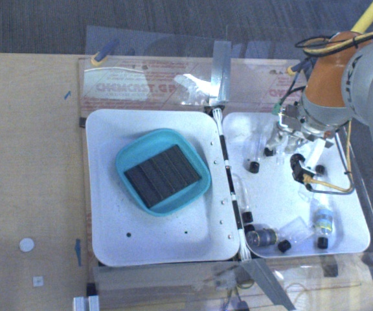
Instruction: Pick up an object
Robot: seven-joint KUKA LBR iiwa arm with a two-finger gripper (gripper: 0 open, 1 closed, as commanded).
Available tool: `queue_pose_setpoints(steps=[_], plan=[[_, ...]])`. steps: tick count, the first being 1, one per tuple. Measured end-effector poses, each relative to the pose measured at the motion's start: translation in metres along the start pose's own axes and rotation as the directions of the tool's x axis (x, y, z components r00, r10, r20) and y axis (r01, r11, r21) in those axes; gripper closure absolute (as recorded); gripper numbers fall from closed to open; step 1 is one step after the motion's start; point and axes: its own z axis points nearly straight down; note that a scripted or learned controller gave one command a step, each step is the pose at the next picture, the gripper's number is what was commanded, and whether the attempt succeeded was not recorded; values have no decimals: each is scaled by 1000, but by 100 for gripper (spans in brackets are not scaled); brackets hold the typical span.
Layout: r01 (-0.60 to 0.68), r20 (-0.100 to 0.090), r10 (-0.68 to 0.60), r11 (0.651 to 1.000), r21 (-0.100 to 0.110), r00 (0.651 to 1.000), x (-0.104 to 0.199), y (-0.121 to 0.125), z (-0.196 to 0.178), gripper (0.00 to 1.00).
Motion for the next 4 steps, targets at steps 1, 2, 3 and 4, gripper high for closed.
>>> queue_pose_setpoints(steps=[1, 2, 3, 4], plan=[[190, -10, -190, 981, 36, 982, -45, 43, 3, 100], [20, 2, -20, 1000, 14, 1000, 38, 20, -100, 100], [22, 3, -22, 1000, 10, 1000, 39, 21, -110, 100], [23, 4, -23, 1000, 6, 1000, 39, 22, -120, 100]])
